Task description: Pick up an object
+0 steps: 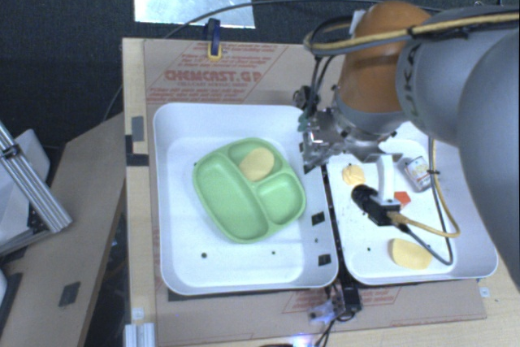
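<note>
The grey arm [463, 85], looming closest to the lens, reaches in from the right and hangs its gripper [314, 146] low over the seam where the two white bins meet. Whether the gripper is open or closed cannot be told from this angle, and nothing can be seen held in it.

In the left bin [244, 264] a green divided plate [231, 203] lies flat, with a yellow lump [258, 164] in its upper compartment, near the gripper. In the right bin [366, 256] a yellow bit [352, 173] lies just beside the gripper on the other side. A yellow slice [410, 253] rests near the front wall, well apart from it. A small white packet [416, 171] lies towards the right, partly under the arm.

Any of these could serve as the object to pick. The three yellow pieces look like light toy food, probably smooth and a little slippery, so a pinch across the narrowest width near the middle seems safest. The yellow lump sits between the plate's ridges, which may crowd the approach. The yellow slice lies low and flat, so a grasp may slide off its edges. The plate is likely stiff and light, but its only hold would be the rim.
</note>
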`<action>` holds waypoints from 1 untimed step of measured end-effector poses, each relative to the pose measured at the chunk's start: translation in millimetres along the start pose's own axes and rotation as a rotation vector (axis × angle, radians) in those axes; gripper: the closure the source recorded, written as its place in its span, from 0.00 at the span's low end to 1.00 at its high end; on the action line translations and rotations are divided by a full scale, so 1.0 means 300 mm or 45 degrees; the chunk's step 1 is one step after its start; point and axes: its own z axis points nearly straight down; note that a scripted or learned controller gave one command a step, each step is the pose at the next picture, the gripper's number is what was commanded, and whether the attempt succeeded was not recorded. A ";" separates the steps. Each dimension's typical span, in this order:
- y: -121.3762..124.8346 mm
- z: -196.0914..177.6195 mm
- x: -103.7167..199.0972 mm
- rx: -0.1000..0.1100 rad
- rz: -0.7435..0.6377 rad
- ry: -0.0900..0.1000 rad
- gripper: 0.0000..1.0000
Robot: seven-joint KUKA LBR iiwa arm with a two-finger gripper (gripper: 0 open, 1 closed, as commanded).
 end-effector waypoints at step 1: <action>-0.019 -0.046 0.168 -0.002 0.000 0.001 1.00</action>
